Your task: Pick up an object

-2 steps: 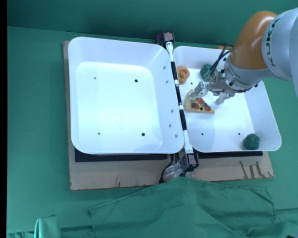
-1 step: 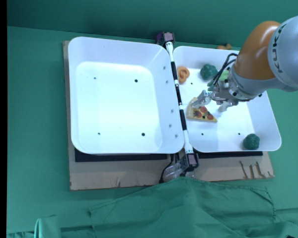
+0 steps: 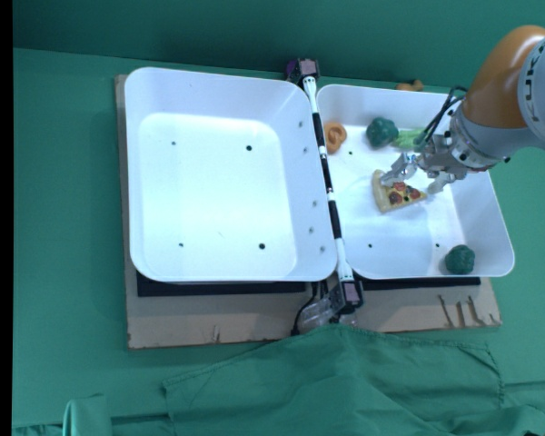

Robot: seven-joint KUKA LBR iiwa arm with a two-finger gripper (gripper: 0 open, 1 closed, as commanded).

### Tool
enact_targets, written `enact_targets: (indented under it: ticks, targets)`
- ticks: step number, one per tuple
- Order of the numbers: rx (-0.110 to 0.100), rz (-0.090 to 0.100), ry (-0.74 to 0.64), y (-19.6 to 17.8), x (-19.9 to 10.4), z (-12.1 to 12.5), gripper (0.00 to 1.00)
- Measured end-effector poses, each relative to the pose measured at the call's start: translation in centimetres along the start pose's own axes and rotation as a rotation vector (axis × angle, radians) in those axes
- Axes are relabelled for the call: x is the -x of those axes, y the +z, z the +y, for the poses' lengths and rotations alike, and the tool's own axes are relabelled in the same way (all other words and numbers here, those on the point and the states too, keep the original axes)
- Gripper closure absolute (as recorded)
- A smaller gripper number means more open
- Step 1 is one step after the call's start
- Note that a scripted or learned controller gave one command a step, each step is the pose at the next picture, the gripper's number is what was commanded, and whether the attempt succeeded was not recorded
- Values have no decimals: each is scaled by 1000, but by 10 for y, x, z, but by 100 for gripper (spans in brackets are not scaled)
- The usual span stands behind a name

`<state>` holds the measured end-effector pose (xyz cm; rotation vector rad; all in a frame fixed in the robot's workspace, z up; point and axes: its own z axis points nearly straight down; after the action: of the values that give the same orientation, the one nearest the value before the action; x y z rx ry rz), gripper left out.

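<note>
Gripper (image 3: 419, 176) over pizza slice (image 3: 398, 193) in right bin (image 3: 490, 234); jaws spread, holding nothing. Slice likely light, flat, stiff: pinch across its edges.

Grey arm (image 3: 536, 80) with orange band, black cable, and a silvery metal pincer (image 3: 421, 175).

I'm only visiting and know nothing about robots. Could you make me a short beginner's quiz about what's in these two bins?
1. True or false: the pizza slice lies in the left bin.
2. Which is nearest the gripper: A) orange ring, B) pizza slice, C) corner broccoli?
3. How many broccoli pieces lie in the right bin?

Key: 1 false; 2 B; 3 two, counting the one near the ring.
</note>
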<state>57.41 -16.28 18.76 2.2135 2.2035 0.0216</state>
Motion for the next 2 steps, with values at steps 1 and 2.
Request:
enact_targets:
  ticks: [1,2]
  targets:
    - [-2,-5,-1,1,-12,15,0]
    - [-14,-3,2,-17,27,-5,0]
